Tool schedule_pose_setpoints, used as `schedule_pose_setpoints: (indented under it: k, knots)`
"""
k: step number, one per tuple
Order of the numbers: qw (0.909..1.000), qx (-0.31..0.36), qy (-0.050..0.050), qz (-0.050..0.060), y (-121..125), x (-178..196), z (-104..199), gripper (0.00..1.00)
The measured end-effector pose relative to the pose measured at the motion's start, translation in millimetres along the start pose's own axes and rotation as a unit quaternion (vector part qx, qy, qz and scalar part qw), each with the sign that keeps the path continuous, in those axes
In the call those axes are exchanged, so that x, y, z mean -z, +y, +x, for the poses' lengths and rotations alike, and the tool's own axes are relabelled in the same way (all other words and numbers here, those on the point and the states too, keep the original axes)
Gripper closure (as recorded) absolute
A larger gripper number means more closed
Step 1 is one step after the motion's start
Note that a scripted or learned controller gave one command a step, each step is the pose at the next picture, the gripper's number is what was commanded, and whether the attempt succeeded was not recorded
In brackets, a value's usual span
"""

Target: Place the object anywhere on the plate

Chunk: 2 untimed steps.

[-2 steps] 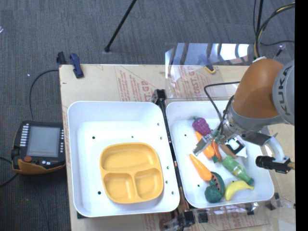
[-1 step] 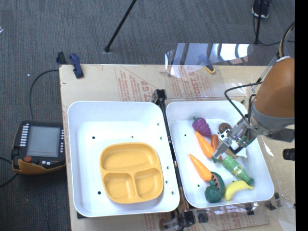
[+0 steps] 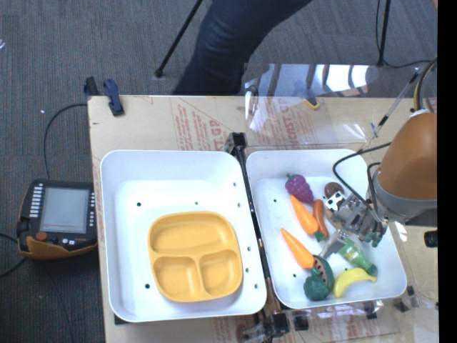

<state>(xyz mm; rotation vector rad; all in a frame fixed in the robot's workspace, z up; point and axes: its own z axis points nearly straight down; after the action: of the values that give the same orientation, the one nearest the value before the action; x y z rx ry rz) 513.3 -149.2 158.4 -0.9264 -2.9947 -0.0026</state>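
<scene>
A yellow three-compartment plate lies in the left white bin. The right bin holds toy food: purple grapes, two orange carrots, a watermelon slice, green broccoli, a yellow banana, a green piece and a black-and-white die. My gripper is low in the right bin, amid the carrots, the die and the green piece. I see nothing clearly held in it.
A teach pendant rests on the floor left of the bench. A blue clamp sits at the bench's far left corner. A person's legs stand behind the bench. A black cable loops over the right bin.
</scene>
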Motion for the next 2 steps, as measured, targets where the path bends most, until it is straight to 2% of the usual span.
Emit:
schedule_pose_setpoints:
  k: [1,2]
  knots:
    - [0.9941,0.108,0.0,0.0,-40,-5,18,0.0]
    - [0.9701,0.243,-0.001,-0.001,-49,-16,11,0.0]
